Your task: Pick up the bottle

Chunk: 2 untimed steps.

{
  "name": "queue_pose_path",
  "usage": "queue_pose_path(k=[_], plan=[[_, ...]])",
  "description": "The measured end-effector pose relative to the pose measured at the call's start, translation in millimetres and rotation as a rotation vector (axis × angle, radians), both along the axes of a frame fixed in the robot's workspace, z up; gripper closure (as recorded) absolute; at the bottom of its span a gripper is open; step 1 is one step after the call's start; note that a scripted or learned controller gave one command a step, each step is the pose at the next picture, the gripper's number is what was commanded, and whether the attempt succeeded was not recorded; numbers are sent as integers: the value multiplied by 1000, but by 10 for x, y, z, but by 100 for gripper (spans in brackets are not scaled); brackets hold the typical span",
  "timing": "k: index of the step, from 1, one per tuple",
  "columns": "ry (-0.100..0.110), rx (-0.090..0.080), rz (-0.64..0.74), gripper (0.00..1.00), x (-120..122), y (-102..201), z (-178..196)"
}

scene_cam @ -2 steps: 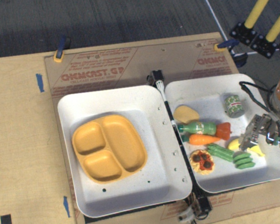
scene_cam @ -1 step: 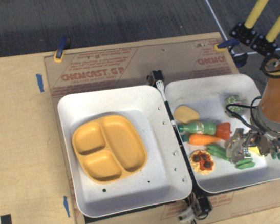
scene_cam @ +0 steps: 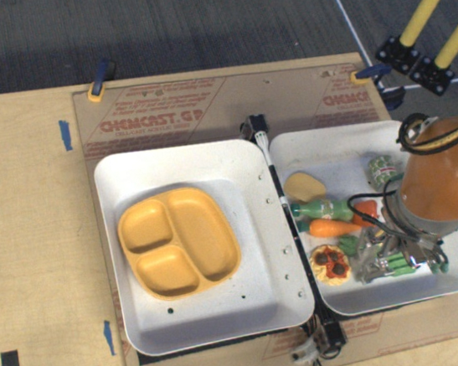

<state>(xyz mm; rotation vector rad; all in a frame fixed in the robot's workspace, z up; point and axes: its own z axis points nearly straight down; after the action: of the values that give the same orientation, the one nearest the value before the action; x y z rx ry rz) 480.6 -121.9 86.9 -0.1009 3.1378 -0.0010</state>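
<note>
The camera view looks down at a slant on a pale wooden tabletop [scene_cam: 39, 272] covered in part by a brown cardboard sheet [scene_cam: 201, 106] with red print, on which two shallow white plastic bins sit side by side. The left white bin [scene_cam: 126, 175] carries a yellow-orange plastic tray [scene_cam: 178, 242] with three compartments, lying flat near its middle. The right white bin [scene_cam: 334, 150] bears a cluster of small things, and the grey arm with its broad orange band [scene_cam: 444, 177] comes in from the right and hangs over that bin's right half. Below the band the metal pincer [scene_cam: 388, 259] reaches down into the lower middle of the bin; whether its fingers are apart or together cannot be told, since wrist and clutter cover them. The green plastic bottle [scene_cam: 315, 209] lies on its side in the left part of the right bin, just below a tan rounded potato-like piece [scene_cam: 304, 184] and just above an orange toy carrot [scene_cam: 337, 227], well to the left of the pincer and apart from it. A small green and white can [scene_cam: 382, 170] stands near the bin's upper right, beside the arm. A round yellow piece with red and dark topping [scene_cam: 331, 262] lies by the bin's lower left, close to the pincer.
</note>
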Motion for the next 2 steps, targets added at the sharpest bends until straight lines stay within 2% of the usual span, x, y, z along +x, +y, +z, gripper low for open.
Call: queue_pose_path(k=[1, 2], plan=[[-4, 0, 297, 100, 21, 302, 1545], [0, 1, 507, 100, 106, 310, 668]])
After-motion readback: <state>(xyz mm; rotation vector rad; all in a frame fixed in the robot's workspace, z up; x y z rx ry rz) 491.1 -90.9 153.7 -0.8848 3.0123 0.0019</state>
